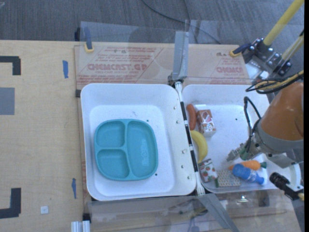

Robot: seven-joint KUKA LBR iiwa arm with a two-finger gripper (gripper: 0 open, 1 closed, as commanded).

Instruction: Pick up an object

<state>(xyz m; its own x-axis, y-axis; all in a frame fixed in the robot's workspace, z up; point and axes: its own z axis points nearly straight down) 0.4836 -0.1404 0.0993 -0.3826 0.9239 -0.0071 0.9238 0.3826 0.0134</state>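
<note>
- Blue bottle (248, 173) lay in the right bin (227, 115), near its front edge, an orange carrot (252, 165) touching it.
- Gripper (240, 153) hung just above; grip couldn't be told.
- Teal plate (126, 149) sat in the left bin (96, 100).

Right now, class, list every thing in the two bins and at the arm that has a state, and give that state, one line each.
Teal divided plate: flat in the left bin, right way up.
Banana: lying by the right bin's left wall.
Hot dog: lying above the banana.
Blue bottle: on its side.
Hand: low over the right bin, grip unclear.
</note>
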